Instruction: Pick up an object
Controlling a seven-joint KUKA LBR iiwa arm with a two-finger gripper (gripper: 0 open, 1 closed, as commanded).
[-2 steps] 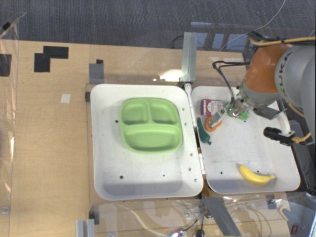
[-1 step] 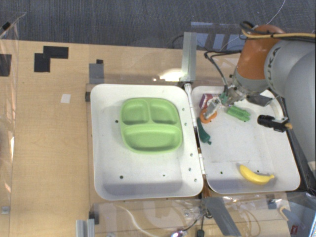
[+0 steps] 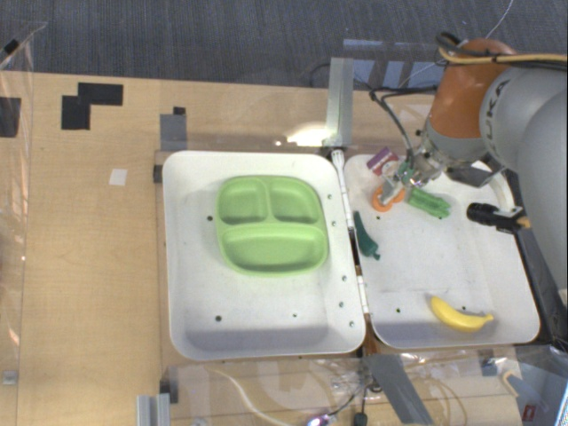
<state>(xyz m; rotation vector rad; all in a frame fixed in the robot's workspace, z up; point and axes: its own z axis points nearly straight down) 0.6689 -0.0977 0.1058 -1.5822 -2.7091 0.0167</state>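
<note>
Over the right bin (image 3: pixel 497 264), the arm's hand (image 3: pixel 410 174) reaches down beside an orange ring (image 3: pixel 384 201); grip state unclear.

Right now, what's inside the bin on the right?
The right bin holds a yellow banana, a dark green piece, a light green toy, an orange ring and a purple thing. The gripper covers some of it.

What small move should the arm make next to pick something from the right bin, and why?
Probably lower the pincer a little onto the small orange ring-shaped piece, because it hovers right over that piece, and the green ridged plastic block lies close beside it.
</note>
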